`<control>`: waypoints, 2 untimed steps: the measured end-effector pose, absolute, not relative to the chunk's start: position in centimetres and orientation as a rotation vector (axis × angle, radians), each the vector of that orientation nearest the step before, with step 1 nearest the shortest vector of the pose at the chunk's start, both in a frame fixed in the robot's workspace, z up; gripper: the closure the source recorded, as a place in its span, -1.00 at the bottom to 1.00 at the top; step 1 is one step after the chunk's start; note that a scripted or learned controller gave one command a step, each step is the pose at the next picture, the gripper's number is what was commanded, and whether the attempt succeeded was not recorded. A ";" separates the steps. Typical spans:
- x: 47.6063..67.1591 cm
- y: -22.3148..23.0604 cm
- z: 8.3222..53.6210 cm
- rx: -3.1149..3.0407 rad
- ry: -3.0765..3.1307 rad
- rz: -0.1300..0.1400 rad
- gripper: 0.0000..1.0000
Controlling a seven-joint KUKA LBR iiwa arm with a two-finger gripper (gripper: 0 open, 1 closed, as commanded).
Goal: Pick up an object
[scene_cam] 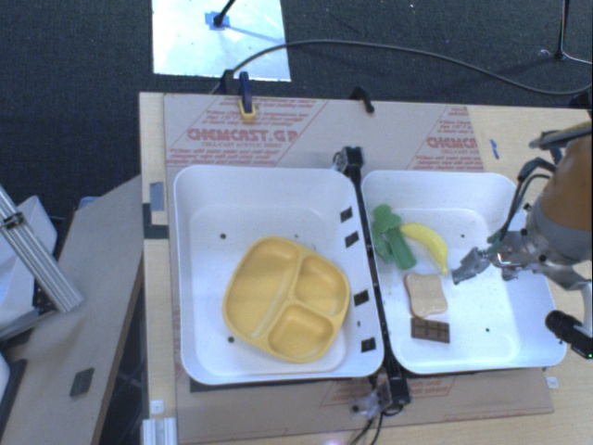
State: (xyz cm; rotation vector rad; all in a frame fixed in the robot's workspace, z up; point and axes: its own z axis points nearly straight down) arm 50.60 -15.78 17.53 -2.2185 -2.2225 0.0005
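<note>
the pincer hovers in the right bin, whether apart or together i cannot tell, just right of the banana and above the toast, so it should centre over one item before descending.
</note>
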 end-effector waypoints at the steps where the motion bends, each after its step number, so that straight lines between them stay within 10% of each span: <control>1: 51.3 -15.3 11.6 -2.217 -2.221 0.002 -1.00; 2: 51.5 -15.3 8.6 -2.223 -2.223 -0.004 -1.00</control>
